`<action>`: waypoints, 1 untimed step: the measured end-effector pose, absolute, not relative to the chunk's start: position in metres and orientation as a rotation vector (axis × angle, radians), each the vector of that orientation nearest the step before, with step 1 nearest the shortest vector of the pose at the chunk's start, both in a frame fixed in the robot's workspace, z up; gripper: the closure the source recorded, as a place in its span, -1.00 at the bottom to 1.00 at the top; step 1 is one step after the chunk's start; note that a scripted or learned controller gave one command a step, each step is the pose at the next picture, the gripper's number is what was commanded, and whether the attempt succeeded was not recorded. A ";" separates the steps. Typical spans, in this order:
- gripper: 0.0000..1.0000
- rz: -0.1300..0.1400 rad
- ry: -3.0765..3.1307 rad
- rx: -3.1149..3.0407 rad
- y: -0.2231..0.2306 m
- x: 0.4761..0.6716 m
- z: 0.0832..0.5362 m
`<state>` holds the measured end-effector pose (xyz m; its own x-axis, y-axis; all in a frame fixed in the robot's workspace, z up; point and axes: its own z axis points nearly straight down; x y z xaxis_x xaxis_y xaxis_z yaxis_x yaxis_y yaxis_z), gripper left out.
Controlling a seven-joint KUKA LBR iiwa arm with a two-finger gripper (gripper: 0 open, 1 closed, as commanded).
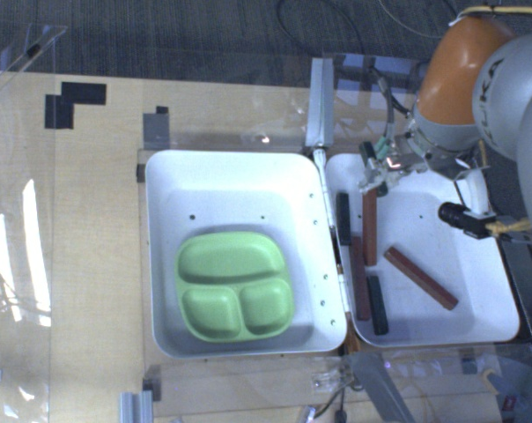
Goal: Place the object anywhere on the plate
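The grey arm (513,86) reached in from the right, its orange band (455,64) sitting high above the wrist. The tool (378,167) hung low at the arm's left end, tilted downward, cables trailing around the wrist.

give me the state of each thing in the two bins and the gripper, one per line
green plate: flat in the left bin, nothing on it
brown stick: lying loose at a slant on the right bin floor
second brown stick: near that bin's left wall, its top end right at the gripper
gripper: low over the right bin's upper left corner
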<state>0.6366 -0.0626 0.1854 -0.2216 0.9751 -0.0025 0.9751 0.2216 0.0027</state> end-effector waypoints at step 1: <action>1.00 0.007 2.499 1.893 -0.021 0.623 0.215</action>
